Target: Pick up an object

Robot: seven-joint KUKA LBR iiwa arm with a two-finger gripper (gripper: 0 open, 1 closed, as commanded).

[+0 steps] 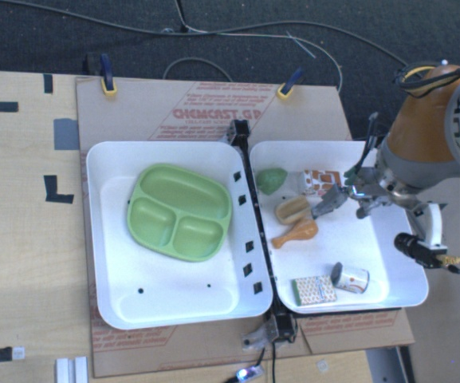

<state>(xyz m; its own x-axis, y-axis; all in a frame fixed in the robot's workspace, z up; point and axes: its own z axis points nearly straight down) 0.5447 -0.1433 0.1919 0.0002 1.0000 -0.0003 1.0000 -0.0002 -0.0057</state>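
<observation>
Currently the fingers reach leftward into the right bin, low over its contents; they read as one dark grey tip. Whether they are apart or together: cannot tell at this resolution. No object is visible between them, so nothing counts as held.

Tip position relative to the tan bread-like piece: just right of it, possibly touching its right end; contact not confirmed. Orange drumstick-shaped toy lies just below the bread-like piece. Small red-and-white carton sits just above and right of it, close to the tip. Green rounded item is above and left of it, against the divider. Patterned flat packet and small can on its side lie well below it, near the bin's front wall.

Left bin carries a green compartment plate, well left of the bread-like piece.

Judgement: step in hand is approach/descent onto a candidate, grasp not yet made. Likely targets are the bread-like piece or the carton. Next move calls for centring over one item, then closing and lifting. Risk: neighbours crowd the tip and may be nudged rather than gripped.
</observation>
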